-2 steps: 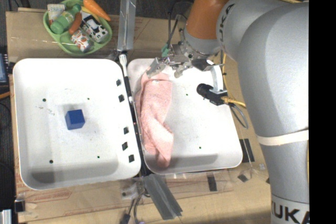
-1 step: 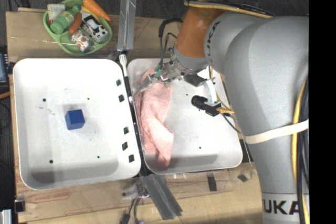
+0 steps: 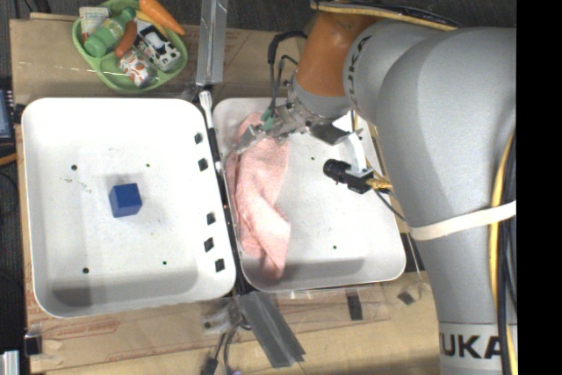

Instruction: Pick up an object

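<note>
A pink cloth lies crumpled along the left side of the right bin. My gripper is down at the cloth's upper end, near the bin's back left corner, touching or just above the fabric. A blue cube sits alone in the left bin, far from the gripper. The arm's grey body covers the right bin's right edge.
A green bowl of toy food, with a carrot, stands on the bench behind the left bin. A black fitting with a cable hangs over the right bin. A metal divider runs between the bins.
</note>
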`<state>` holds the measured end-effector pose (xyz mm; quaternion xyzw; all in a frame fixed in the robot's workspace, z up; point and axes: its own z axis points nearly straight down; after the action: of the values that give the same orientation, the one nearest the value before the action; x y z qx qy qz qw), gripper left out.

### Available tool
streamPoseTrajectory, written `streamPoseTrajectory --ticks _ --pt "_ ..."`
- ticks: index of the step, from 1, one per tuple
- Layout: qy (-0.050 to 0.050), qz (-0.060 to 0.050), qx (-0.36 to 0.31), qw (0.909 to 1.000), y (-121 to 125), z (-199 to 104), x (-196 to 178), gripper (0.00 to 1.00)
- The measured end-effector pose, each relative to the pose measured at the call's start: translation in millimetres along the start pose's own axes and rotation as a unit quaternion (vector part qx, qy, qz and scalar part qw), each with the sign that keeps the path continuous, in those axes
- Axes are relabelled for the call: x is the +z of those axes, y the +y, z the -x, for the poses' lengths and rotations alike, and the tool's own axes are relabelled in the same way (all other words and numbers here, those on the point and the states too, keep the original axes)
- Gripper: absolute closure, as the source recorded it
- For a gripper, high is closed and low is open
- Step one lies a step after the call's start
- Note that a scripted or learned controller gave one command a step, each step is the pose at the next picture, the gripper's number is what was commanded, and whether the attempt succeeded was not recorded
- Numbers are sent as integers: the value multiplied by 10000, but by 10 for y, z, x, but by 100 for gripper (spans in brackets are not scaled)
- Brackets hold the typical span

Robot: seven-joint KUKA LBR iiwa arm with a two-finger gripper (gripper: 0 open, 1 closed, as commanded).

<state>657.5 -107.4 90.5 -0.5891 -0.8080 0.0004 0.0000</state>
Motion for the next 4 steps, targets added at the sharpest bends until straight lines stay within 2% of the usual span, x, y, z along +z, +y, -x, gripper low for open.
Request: streamPoseTrajectory --ticks 3,4 --pt "-15 17 284 9996 -19 78 -4 0" --pt "-5 8 -42 10000 -10 47 -3 0"
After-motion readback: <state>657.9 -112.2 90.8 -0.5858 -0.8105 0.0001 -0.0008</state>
